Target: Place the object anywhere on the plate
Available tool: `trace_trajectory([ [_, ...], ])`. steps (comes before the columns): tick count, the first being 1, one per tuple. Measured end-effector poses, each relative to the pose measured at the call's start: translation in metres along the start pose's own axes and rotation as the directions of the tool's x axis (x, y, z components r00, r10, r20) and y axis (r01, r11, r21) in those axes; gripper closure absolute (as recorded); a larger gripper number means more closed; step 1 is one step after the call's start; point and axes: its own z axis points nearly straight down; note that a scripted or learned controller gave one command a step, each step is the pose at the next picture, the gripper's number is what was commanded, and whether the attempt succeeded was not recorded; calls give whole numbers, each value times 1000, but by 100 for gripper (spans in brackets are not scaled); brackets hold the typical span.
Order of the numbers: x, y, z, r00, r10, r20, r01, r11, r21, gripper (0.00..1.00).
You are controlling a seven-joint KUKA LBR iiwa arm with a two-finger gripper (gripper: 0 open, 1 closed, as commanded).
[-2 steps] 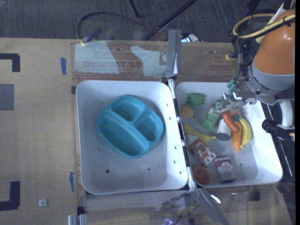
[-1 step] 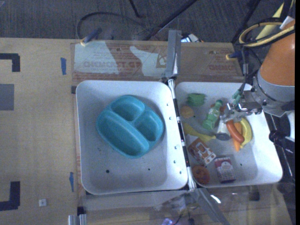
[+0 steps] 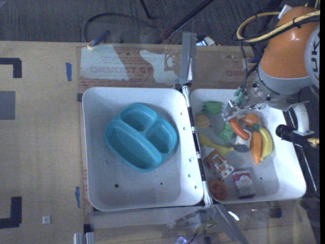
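The object for the plate has to come from the right-hand bin [image 3: 292, 184], where a heap of toy food lies: a green piece [image 3: 212, 107] at the upper left of that bin, an orange-red carrot-like piece [image 3: 238, 128] near the middle, a banana [image 3: 265, 142] with an orange piece beside it toward the right, a long yellow piece [image 3: 216, 145] lower left, and small printed boxes [image 3: 242, 182] with a round brown item [image 3: 218, 189] along the bottom. Which of these is the chosen one cannot be told. The tool [image 3: 237, 107] hangs low over the upper middle of this bin, just above the carrot-like piece, under the orange-banded wrist that enters from the upper right of the frame; it seems placed there to pick from the pile. Whether it is wide or narrow cannot be told, and nothing is visibly between its tips. The blue plate [image 3: 141, 136], divided into three compartments, sits in the left bin [image 3: 101, 187], well apart from the toys, presumably kept separate so a transfer is plain. No step of placing looks done yet.
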Motion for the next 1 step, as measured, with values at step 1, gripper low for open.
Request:
trace_trajectory([
  [1, 74, 3, 22, 958, -287, -4, 287, 958, 4, 100],
])
